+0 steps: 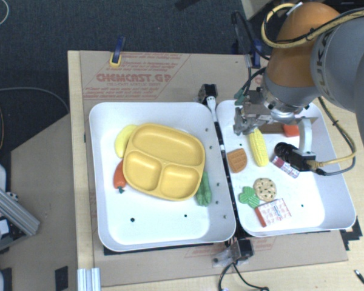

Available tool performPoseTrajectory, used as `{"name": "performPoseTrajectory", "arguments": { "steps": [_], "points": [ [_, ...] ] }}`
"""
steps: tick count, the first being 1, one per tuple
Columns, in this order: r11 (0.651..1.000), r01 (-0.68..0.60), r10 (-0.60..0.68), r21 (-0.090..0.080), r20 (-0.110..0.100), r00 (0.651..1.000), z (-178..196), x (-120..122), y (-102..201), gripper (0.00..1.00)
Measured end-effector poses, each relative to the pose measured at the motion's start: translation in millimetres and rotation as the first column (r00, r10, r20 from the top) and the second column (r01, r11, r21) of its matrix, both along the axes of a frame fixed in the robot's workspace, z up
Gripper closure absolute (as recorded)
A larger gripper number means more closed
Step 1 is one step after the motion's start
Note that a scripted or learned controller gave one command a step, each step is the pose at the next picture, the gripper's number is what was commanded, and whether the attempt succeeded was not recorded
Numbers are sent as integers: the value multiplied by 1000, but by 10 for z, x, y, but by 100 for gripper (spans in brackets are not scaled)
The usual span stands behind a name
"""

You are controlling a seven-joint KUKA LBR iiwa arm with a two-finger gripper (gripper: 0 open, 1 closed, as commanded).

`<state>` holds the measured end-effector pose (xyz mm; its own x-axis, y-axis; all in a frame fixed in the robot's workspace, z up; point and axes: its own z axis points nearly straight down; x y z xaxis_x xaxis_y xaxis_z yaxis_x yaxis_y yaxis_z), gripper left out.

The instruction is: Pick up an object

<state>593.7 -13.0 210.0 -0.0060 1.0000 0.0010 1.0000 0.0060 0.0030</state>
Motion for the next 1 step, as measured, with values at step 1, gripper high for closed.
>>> {"name": "performPoseTrajectory", "arguments": {
  "steps": [1],
  "points": [
    [1000, 1, -1, 0, 2, 1000, 70, 318, 420, 100]
  ]
}}
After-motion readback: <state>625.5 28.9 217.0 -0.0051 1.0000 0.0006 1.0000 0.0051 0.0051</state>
